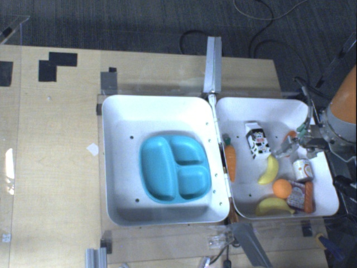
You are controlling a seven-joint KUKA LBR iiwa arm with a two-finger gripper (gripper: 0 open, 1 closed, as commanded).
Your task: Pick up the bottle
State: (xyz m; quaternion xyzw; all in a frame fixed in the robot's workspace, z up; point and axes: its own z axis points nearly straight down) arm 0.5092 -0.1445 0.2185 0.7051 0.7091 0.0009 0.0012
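Note:
The bottle (pixel 302 170), small and white with a dark label, lies near the right wall of the right bin (pixel 262 108). My gripper (pixel 294 143) comes in from the right and hovers low over the bin, just above and to the left of the bottle. I see nothing held in it. A small orange-red piece (pixel 292 134) shows right beside the gripper.
The right bin also holds a carrot (pixel 230 159), a cow-patterned carton (pixel 256 139), two bananas (pixel 269 170) (pixel 273 206), an orange (pixel 282 188) and a dark red packet (pixel 304 197) crowded around the bottle. A blue divided tray (pixel 174 167) lies in the left bin (pixel 122 149).

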